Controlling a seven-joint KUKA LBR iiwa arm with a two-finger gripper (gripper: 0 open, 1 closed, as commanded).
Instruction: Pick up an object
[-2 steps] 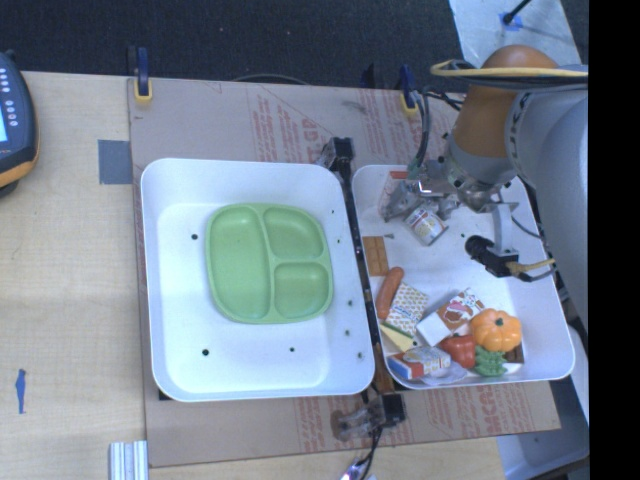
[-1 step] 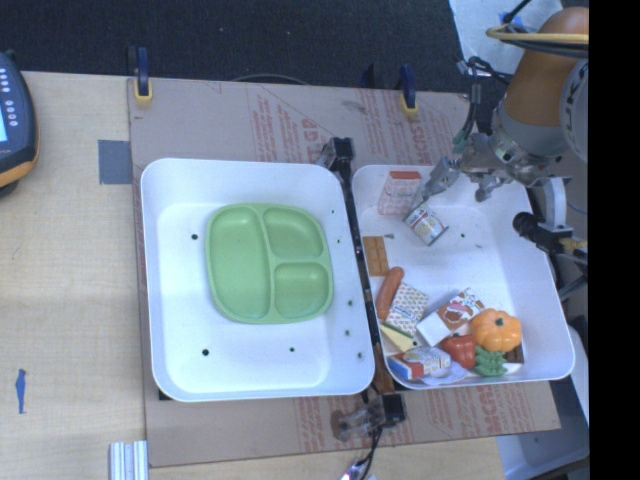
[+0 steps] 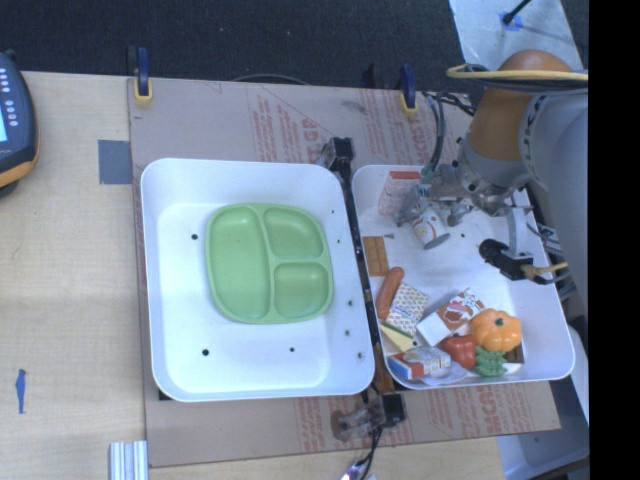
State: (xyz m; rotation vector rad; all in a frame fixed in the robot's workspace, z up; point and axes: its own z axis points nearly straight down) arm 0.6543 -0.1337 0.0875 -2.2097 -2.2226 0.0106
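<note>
My gripper (image 3: pixel 414 208) hangs low over the far left part of the right bin (image 3: pixel 548 308), on the grey arm with its orange band (image 3: pixel 500 118). Directly under and beside it lie a small white can with a red label (image 3: pixel 430 230) and a white-and-red box (image 3: pixel 399 181). I cannot make out whether anything sits in the gripper. Nearer the front lie a sausage (image 3: pixel 388 292), a patterned carton (image 3: pixel 406 309), an orange pumpkin (image 3: pixel 497 329), a red pepper (image 3: pixel 460 350) and a green vegetable (image 3: pixel 490 364).
The left bin (image 3: pixel 175 348) holds a green divided plate (image 3: pixel 268 263). A brown block (image 3: pixel 374 255) lies against the right bin's left wall. A black part with cables (image 3: pixel 510 260) hangs over that bin's right side. A yellow-and-black device (image 3: pixel 15 118) sits on the bench at far left.
</note>
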